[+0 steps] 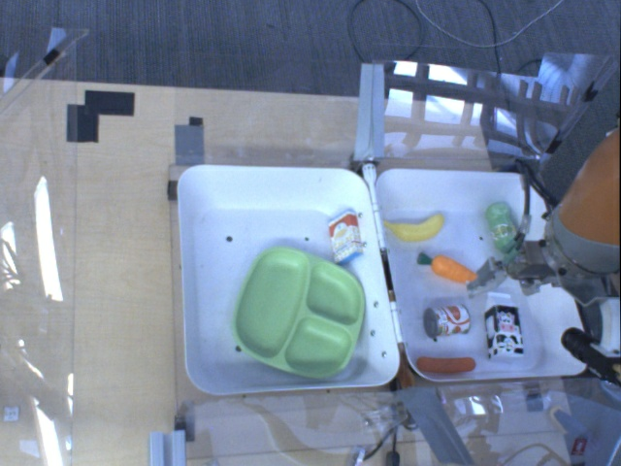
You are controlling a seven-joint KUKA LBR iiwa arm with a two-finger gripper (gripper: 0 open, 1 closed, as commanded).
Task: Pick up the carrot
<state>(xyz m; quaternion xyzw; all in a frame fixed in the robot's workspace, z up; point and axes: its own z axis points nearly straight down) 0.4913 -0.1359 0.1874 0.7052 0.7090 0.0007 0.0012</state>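
While the tool point(495, 282) hangs in the right bin point(548, 187) just to the 3 o'clock side of the carrot point(448, 269), its fingers look spread narrowly with nothing between them, though the slant of the view makes the exact gap hard to read. The carrot lies near the middle of that bin, orange body pointing toward 4 o'clock and its green top toward 10 o'clock, apart from its neighbours.

As I judge it, a good grasp means shifting the tool toward 9 o'clock until it sits over the thick middle of the carrot, turning the fingers to straddle the body across its short width, then lowering straight down before closing.

Clutter matters: a small can point(447, 321) sits at 6 o'clock of the carrot, a black-and-white carton point(503, 332) lies at 6 o'clock of the tool, a banana point(415, 227) rests at 11 o'clock of the carrot, and a green bottle point(501, 223) stands at 12 o'clock of the tool. Descending with little sideways drift should keep these undisturbed.
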